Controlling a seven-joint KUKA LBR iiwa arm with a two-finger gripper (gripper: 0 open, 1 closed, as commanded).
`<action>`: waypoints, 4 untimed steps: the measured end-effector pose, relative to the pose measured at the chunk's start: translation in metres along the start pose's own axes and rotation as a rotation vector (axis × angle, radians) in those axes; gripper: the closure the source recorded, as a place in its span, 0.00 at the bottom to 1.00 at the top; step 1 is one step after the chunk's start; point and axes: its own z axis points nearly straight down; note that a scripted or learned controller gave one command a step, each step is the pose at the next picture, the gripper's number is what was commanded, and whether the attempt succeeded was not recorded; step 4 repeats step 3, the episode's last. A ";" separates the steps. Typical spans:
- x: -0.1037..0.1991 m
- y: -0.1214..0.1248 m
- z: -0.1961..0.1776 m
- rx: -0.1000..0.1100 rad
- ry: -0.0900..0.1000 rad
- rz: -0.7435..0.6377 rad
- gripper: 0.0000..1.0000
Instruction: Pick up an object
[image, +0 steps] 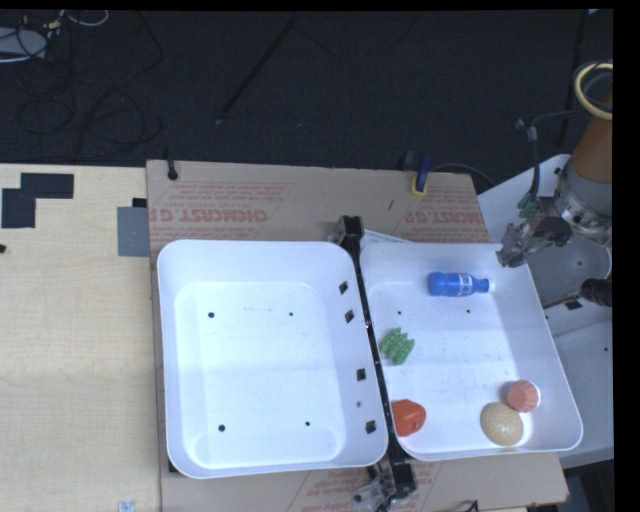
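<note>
I've got the gripper (512, 250) hanging just outside the right bin's (560, 385) far right corner, nothing between its jaws; whether they're apart or together, I cannot tell; blue bottle (458, 285) lies on its side nearest that corner; green object (397, 346) sits by the bin's left wall; red object (407, 416) at its near left; pink ball (522, 396) touching the tan ball (502, 423) at its near right.

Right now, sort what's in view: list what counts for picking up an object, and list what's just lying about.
For the job:
- blue bottle
- green toy
- red object
- pink ball
- beige ball
- gripper, over the right bin's far edge

Lying about:
- left bin
- cardboard sheet
- cables on the dark floor
</note>
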 end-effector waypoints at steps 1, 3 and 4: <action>0.000 0.000 0.000 0.000 0.000 0.000 0.00; 0.000 0.001 -0.010 -0.001 -0.001 -0.002 0.00; 0.000 0.001 -0.010 -0.001 -0.001 -0.002 0.00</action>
